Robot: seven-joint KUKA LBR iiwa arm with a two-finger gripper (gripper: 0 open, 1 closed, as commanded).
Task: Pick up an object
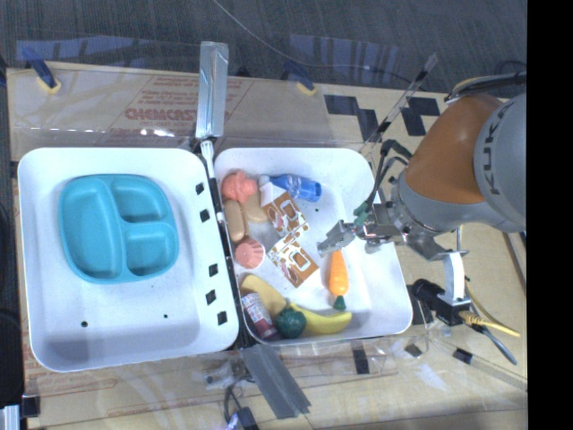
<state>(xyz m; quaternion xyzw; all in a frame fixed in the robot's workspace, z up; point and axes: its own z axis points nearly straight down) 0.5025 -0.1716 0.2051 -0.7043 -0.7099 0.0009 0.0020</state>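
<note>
The pincer [343, 236] hangs over the right bin [387, 280], at about three o'clock in it. Its fingers are small and blurred against the white floor; whether they are apart or together, I cannot tell. Nothing shows between them. The orange carrot [337, 274] lies just at six o'clock of the pincer, seemingly apart. The patterned packets [289, 231] lie at nine o'clock.

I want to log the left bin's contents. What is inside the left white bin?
Inside the left white bin lies a turquoise divided tray with three compartments, and nothing in them. The bin floor under the tray is covered, so it cannot be checked.
</note>
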